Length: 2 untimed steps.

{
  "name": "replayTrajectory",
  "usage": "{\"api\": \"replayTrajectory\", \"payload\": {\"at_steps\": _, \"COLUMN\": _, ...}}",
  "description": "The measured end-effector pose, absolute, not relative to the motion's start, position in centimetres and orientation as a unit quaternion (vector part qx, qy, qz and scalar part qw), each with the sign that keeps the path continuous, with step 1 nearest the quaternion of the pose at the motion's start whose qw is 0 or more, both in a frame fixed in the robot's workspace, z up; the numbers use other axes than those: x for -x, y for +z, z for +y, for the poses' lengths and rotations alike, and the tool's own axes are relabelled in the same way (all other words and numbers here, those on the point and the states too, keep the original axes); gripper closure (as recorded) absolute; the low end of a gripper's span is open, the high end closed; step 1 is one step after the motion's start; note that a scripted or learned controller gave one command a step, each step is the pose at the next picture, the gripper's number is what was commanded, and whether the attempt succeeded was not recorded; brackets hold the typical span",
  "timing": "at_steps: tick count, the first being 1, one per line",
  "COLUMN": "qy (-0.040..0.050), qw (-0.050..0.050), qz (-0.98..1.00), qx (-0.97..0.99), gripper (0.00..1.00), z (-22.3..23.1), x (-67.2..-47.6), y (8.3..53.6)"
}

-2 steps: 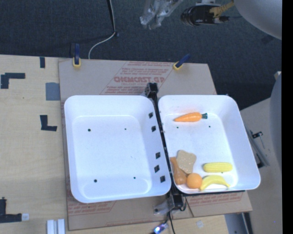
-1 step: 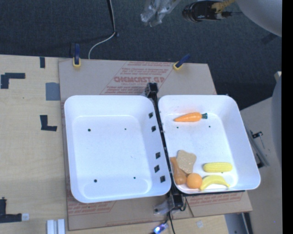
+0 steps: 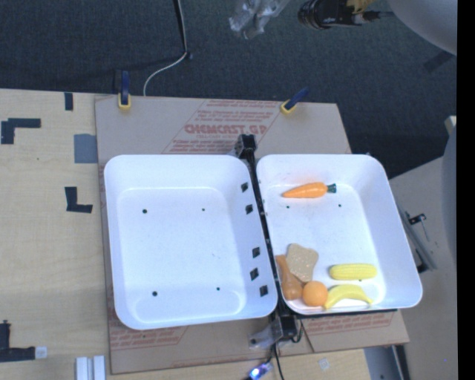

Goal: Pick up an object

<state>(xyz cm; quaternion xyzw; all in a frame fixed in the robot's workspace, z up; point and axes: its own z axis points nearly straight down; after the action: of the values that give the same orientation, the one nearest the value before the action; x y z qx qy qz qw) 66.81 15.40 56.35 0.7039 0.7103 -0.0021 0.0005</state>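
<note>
Overhead, the hand (image 3: 252,18) is hovering blurred beyond the far edge (grip state impossible to tell), while the toy carrot (image 3: 304,191) is lying apart in the right bin (image 3: 386,185), easiest to pick.

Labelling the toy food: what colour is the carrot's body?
Orange, with a dark green stem end; camera view shows the carrot.

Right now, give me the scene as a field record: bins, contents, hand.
left bin: white, shallow
right bin: white, shallow, holds all the items
carrot: far part of right bin, lying alone
bread slice: near left area, resting on a brown item
orange: near edge, touching banana
banana: near edge
corn: just beyond the banana
hand: blurred, at top of view, beyond the bins; finger state unclear
</note>
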Motion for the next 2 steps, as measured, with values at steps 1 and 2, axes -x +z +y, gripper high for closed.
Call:
{"api": "replayTrajectory", "payload": {"at_steps": 1, "qy": -0.0028, "qw": 0.001, "qz": 0.711, "qx": -0.703, "gripper": 1.0, "z": 15.51, "x": -66.81, "y": 57.31}}
{"api": "replayTrajectory", "payload": {"at_steps": 2, "qy": -0.0032, "qw": 0.001, "qz": 0.712, "qx": -0.703, "gripper": 1.0, "z": 15.63, "x": -66.8, "y": 58.28}}
